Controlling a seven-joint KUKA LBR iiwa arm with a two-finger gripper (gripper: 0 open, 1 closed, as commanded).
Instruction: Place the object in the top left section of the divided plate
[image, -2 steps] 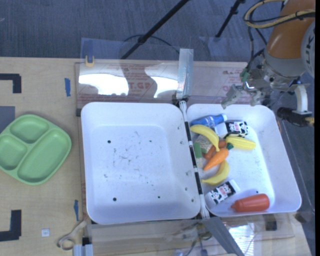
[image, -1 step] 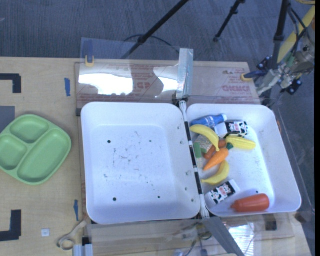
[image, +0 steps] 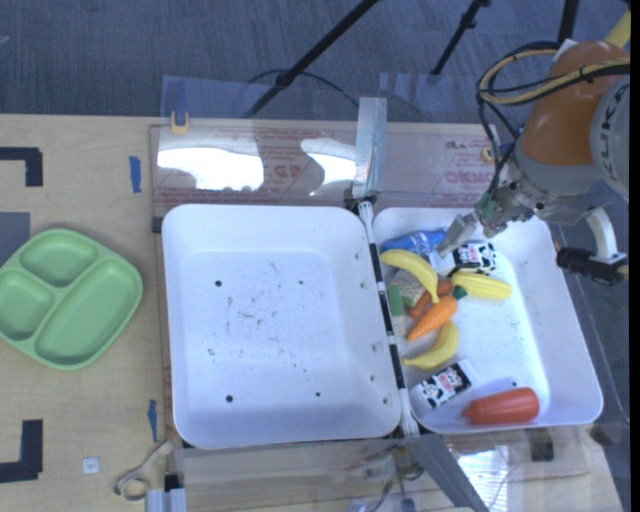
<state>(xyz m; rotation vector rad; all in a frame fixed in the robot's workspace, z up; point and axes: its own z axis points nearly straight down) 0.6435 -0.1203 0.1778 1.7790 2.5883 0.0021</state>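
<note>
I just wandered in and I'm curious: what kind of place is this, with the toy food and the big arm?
Probably a robotics lab test bench: a robot arm reaches over two white bins, with toy food like a carrot, and a green divided plate waits alongside.

Green three-section divided plate (image: 70, 298) flat on the bench, far left.

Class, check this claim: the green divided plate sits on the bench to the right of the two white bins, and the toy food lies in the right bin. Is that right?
Not quite. The camera view shows the green divided plate on the bench to the left of the two white bins, beside the left bin. The toy food, such as the carrot, does lie in the right bin.
</note>
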